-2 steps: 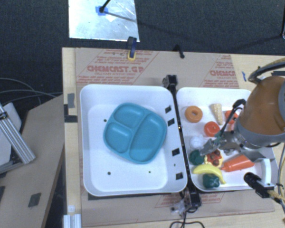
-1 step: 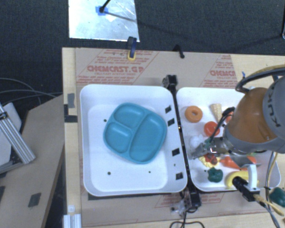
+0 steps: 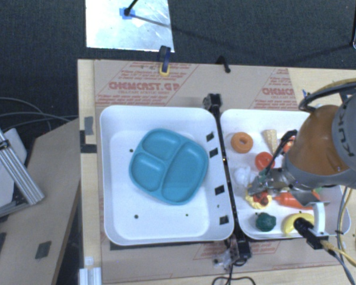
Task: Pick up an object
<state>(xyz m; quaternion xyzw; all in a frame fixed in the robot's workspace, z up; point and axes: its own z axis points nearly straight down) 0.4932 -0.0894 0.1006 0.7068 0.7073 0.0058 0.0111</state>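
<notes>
Currently: gripper point(image 3: 262, 186) low in the right bin point(image 3: 344, 221), over a yellow-red toy point(image 3: 258, 200).
Finger state cannot be determined. Risk: crowded neighbours, a carrot point(image 3: 291, 200) and green piece point(image 3: 264, 221), may deflect the grasp.

Two shallow white bins sat on the bench: the left bin point(image 3: 115, 159) and the right bin point(image 3: 237, 123). The left one held one blue divided plate point(image 3: 168, 165). The right one held one orange ring point(image 3: 242, 142), one cream cone point(image 3: 270, 139), one red round piece point(image 3: 263, 160), one green piece point(image 3: 264, 221), one yellow piece point(image 3: 298, 222) and one orange carrot-like piece point(image 3: 289, 200); others were hidden under the arm.
</notes>
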